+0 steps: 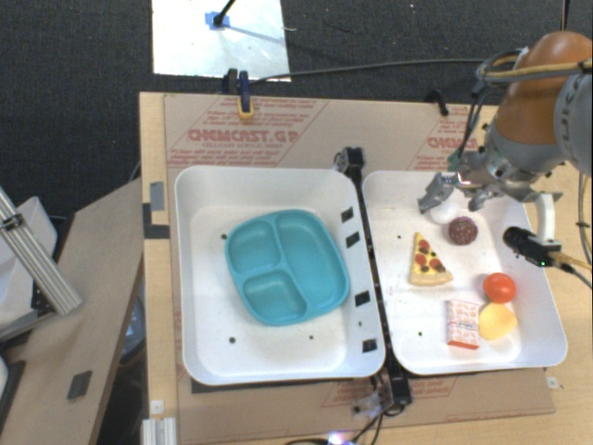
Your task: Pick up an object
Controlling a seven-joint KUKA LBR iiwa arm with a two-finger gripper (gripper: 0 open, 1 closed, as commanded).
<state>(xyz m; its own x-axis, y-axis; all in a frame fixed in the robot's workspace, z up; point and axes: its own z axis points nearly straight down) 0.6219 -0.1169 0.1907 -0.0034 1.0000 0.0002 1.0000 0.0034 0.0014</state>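
Two shallow white bins sit side by side on the tabletop point(278, 123), split by a black divider point(363, 258). Taking that divider as landmark: the left bin point(199, 248) lies to its left and holds a teal compartment plate point(286, 266), tilted slightly, near the bin's middle. The right bin point(537, 341) lies to the divider's right and holds five small items — a pizza slice toy point(428, 261) nearest the divider, a dark red-brown ball point(462, 231) farther right and toward the back, a red tomato point(499, 287) farther right again, a yellow lemon-like fruit point(498, 322) just in front of the tomato, and a red-and-white carton point(462, 324) touching the fruit's left side. The arm point(542, 91) enters from the right; its end effector point(460, 190) hangs over the rear of the right bin, just behind the ball, fingers spread apart with nothing between them. A black clamp point(242, 89) grips the tabletop's far edge, left of the divider.
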